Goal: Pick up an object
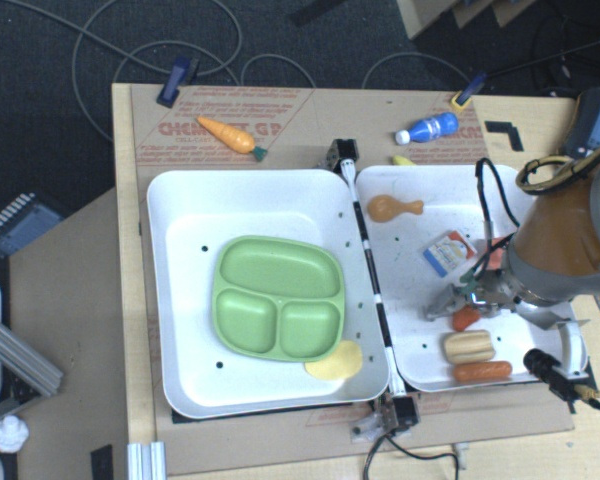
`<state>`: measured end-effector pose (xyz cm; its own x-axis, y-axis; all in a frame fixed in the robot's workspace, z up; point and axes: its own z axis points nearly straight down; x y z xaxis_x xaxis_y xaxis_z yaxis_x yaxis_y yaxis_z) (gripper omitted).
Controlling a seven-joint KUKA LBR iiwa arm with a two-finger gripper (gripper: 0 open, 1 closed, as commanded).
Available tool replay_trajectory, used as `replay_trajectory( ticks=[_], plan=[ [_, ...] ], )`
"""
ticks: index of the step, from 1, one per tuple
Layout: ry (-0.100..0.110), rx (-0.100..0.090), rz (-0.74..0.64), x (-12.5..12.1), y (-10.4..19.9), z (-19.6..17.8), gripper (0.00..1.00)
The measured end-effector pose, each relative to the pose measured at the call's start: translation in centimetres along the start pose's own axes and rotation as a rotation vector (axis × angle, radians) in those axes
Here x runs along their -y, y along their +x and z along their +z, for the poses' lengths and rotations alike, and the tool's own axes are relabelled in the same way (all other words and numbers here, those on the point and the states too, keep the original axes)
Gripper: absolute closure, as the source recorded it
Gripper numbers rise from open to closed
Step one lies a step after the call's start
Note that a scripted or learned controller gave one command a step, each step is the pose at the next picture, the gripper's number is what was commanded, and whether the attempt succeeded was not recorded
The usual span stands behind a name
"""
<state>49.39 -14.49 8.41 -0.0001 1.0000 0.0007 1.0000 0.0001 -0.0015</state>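
Observation:
My gripper hangs low over the middle of the right bin, on the grey arm that comes in from the right. A small red object lies right under it, touching or nearly touching; I cannot tell which. Just in front lie a tan bun and a red sausage. A blue, white and red packet lies behind the gripper. A tan drumstick rests at the bin's far left.
The left bin holds a green divided plate and a pale yellow piece at its front. On the bench behind the bins lie an orange carrot and a blue bottle. Black cables run along the arm.

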Motion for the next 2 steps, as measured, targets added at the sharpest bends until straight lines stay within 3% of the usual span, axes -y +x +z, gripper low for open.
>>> replay_trajectory(
  ticks=[1, 2],
  plan=[
    [-0.002, 0.001, 0.002, 0.0, 0.0, -1.0, 1.00],
    [-0.004, 0.000, -0.002, -4.6, 6.7, -10.1, 1.00]
  ],
)
